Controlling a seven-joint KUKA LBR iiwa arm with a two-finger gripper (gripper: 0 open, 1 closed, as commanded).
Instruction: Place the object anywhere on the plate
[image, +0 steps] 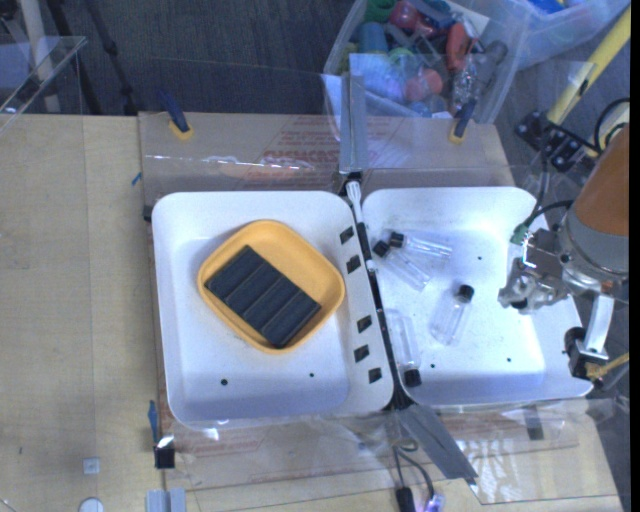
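Where the arm (610, 205) reaches in over the right bin's (500, 210) far edge, the gripper (522, 290) hangs above the bin floor; whether it is open or closed cannot be told. Clear vials (450, 312) lie scattered in that bin. The yellow plate (270, 285), bearing a dark ridged slab (262, 292), sits in the left bin (200, 390).

A pale wooden bench (70, 300) under what seems a dark backdrop (200, 50).

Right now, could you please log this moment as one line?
tool: over right bin edge | vials: loose in right bin | plate: left bin, holds dark slab
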